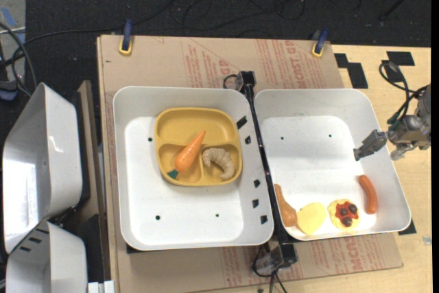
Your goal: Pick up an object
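My gripper (383, 149) hangs over the right rim of the right bin (309, 141), open with nothing between its fingers. Just below it in that bin lies a small red sausage (369, 193). Along the bin's front wall sit a round tart with red and dark berries (344, 213), a pale yellow disc (312, 217) and a long orange-brown piece (285, 206). In the left bin (137, 202) a yellow divided plate (168, 127) holds a carrot (189, 151) and a pale shrimp (219, 161).
The two bins meet at a black-clipped seam (255, 147) in the middle. They rest on a cardboard sheet (206, 58) held by two clamps at its far edge. Other white bins (34, 154) stand at the far left, and cables lie on the dark floor behind.
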{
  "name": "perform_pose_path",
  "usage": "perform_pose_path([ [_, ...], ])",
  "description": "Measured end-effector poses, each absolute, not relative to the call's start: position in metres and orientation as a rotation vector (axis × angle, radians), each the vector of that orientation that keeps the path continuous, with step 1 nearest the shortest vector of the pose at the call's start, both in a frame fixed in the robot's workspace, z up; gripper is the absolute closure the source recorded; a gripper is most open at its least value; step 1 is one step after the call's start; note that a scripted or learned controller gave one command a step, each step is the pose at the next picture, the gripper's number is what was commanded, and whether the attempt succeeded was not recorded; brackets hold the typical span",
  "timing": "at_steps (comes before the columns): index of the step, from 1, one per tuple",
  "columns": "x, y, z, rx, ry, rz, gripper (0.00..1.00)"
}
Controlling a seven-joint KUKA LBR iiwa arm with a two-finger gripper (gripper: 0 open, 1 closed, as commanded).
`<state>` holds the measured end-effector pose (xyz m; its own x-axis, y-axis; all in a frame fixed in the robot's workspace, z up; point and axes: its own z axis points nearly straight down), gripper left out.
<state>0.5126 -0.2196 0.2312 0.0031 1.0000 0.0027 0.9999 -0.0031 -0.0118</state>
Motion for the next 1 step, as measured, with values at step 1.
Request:
perform_pose_path([
  [1,0.5155,-0.2189,0.2376,-2.220,-2.223,0.001,0.00],
])
